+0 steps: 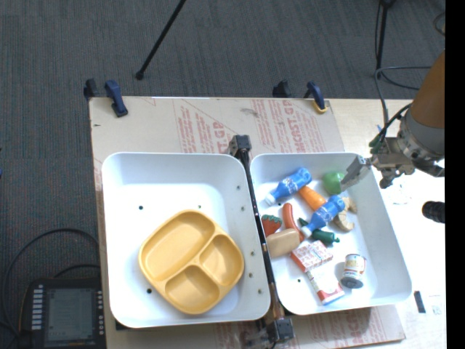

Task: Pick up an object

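The right bin [392, 246] holds a pile of small items. Among them are two blue bottles [290, 185] [325, 214], an orange carrot [312, 196], a green piece [333, 181], a red sausage [289, 214], a tan roll [283, 243], a red-and-white box [311, 255] and a small can [353, 270]. My gripper [370, 175] hangs over the bin's far right corner, just right of the green piece. Its fingers are spread open with nothing between them. One grey finger [354, 171] points down-left toward the green piece.
The left bin [123, 187] bears a yellow divided plate [192, 260]. Blue clamps [116, 97] [317, 97] hold the board at its far edge. A tripod leg [163, 31] and stand cables lie on the carpet beyond. A pendant [62, 315] sits at the lower left.
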`<state>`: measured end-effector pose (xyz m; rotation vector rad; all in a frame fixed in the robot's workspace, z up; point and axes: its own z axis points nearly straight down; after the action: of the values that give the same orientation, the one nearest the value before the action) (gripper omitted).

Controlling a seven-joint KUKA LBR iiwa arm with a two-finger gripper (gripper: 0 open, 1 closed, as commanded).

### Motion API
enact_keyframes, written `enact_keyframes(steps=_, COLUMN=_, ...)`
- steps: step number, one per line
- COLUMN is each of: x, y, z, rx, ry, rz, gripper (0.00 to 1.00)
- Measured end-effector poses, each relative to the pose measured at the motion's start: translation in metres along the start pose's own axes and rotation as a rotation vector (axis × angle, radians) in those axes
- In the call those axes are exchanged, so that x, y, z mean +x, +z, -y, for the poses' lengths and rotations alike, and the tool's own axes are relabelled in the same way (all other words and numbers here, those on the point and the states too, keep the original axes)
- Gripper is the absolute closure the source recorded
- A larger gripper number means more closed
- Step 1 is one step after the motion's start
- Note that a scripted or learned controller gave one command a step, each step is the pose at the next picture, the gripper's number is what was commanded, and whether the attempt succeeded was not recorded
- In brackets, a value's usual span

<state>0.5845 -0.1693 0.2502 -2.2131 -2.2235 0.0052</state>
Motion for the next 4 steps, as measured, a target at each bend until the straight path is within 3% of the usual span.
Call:
enact_keyframes(steps=1, x=0.076, y=0.167, z=0.021, rx=0.003, ry=0.002, rz=-0.001, gripper=0.0)
enact_keyframes(steps=2, x=0.087, y=0.167, z=-0.051, rx=0.003, ry=0.001, rz=-0.001, gripper=0.0)
enact_keyframes(steps=3, x=0.088, y=0.161, z=-0.05, rx=0.011, ry=-0.003, rz=-0.002, gripper=1.0)
enact_keyframes(steps=4, x=0.143, y=0.062, z=0.0, rx=-0.006, ry=0.0, rz=-0.001, gripper=1.0)
